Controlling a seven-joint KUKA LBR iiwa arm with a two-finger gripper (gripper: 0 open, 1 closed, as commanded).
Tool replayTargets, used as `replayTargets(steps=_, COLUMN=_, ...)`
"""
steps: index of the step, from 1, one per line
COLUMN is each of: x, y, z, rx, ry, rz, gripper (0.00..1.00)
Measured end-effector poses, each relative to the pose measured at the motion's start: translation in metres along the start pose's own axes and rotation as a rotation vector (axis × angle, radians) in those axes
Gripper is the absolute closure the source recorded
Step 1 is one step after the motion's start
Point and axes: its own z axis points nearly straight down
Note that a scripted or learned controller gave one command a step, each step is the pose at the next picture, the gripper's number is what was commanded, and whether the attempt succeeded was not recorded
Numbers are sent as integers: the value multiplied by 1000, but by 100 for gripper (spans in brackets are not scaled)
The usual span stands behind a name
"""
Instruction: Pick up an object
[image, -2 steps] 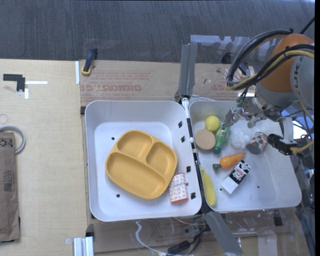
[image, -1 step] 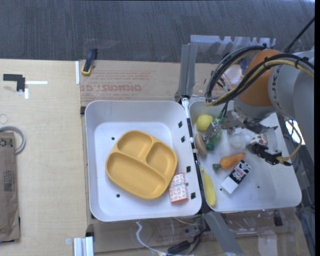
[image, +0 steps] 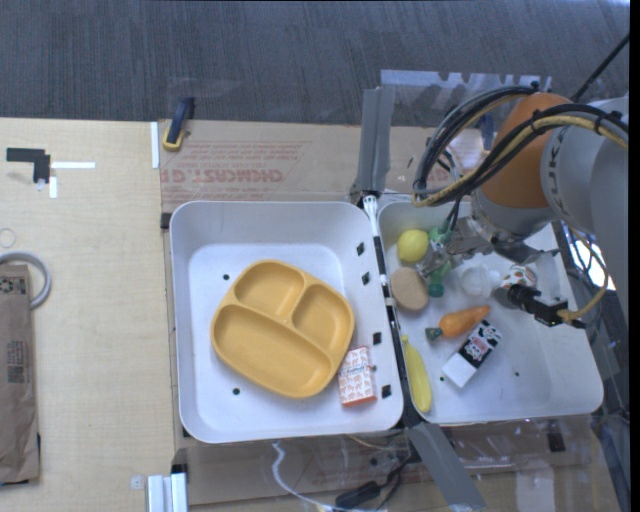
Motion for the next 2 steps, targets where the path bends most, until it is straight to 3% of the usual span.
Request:
replayTargets(steps=1, x=-1, y=0, z=-9, rx=-1, ry=-1, rz=4, gripper=100)
replayTargets(steps=2, x=47, y=41, z=-91, rx=0, ry=0, rz=48, gripper=100)
